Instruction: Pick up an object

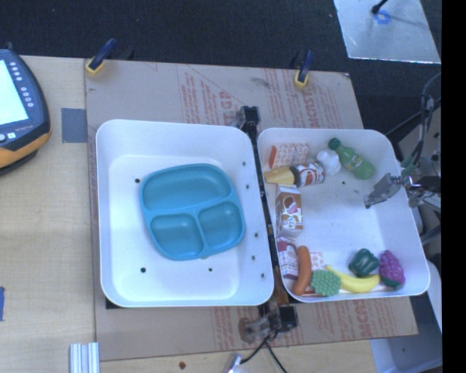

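The right bin (338,222) holds several toy foods. Along its far side lie a green bottle (352,160), a small white item (326,160), a brown bottle (307,175), a yellow wedge (278,176) and a printed packet (289,153). Another packet (290,211) lies by the left wall. At the near side sit a sausage (303,262), broccoli (325,282), a banana (356,284), a green pepper (363,262) and purple grapes (391,269). My gripper (382,189) hangs at the bin's right rim, low and small in view, apart from all the objects.
The left bin (120,208) holds a blue divided plate (193,210). A tablet-like controller (8,107) lies at the far left of the bench. Clamps (301,68) stand at the board's far edge. Cables run along the right side.
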You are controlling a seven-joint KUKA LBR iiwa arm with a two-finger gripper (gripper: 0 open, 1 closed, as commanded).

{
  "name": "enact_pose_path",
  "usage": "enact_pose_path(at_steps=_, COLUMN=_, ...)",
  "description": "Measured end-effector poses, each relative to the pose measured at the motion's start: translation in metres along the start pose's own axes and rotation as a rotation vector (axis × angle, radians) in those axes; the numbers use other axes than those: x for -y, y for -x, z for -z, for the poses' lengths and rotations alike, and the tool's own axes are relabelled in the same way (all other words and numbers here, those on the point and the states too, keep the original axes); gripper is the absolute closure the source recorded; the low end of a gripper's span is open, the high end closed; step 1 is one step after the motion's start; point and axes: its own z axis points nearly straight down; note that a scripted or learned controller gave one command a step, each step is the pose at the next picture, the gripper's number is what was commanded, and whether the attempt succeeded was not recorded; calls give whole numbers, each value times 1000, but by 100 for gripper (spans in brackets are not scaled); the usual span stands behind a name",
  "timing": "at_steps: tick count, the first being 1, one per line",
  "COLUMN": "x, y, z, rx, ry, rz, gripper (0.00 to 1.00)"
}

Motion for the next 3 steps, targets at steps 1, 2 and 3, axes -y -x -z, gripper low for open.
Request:
enact_pose_path(at_steps=1, x=37, y=1, z=-100, rx=0, ry=-1, rz=1, gripper=0)
enact_pose_path(at_steps=2, x=25, y=-80, z=-152, rx=2, ry=1, rz=2, gripper=0)
enact_pose_path(at_steps=3, x=-33, y=-83, z=-152, rx=0, ry=0, rz=0, gripper=0)
